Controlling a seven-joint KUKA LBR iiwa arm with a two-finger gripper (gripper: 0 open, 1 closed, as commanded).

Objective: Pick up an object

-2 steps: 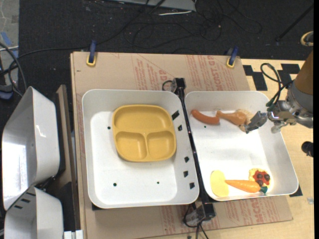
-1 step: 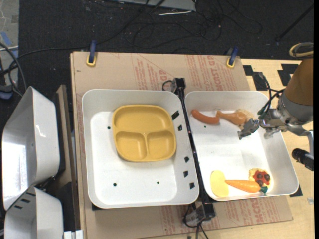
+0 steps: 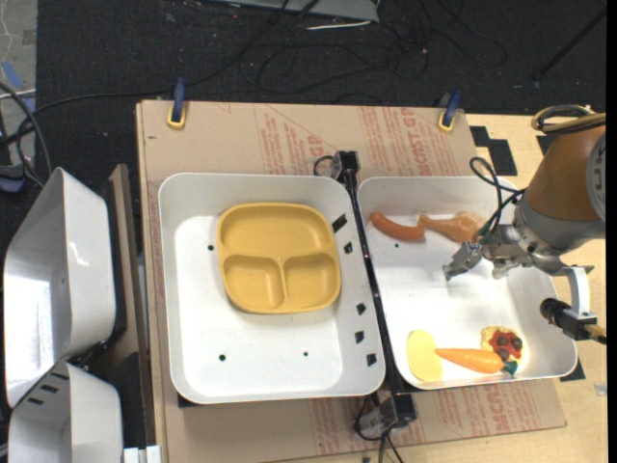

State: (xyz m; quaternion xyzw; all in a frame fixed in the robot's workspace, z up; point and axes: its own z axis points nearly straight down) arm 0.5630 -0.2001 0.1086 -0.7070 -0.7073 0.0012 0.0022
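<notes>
Nearest the camera, along the front wall of the right bin (image 3: 564, 360), lie a toy carrot (image 3: 469, 360), a pale yellow round piece (image 3: 422, 354) touching its blunt end, and a small pizza-slice toy (image 3: 504, 342) just beside its tip. Further back, over the bare middle of that bin, the hand (image 3: 466, 259) hangs at the end of the grey arm with its orange band (image 3: 569, 177); its fingers look parted and nothing sits between them. Beyond it, near the bin's back wall, rest a hot-dog sausage (image 3: 396, 227) and an orange drumstick-shaped toy (image 3: 451, 227), their ends touching. To the left, the other bin (image 3: 183, 287) carries a yellow divided plate (image 3: 280, 257). Both bins stand on the cardboard-covered surface (image 3: 289, 128).

Judging by this, the pick is not yet made: no object is gripped or lifted. The sausage and drumstick lie just beyond the hand and seem the likeliest targets; approach, closing and lifting all remain.
</notes>
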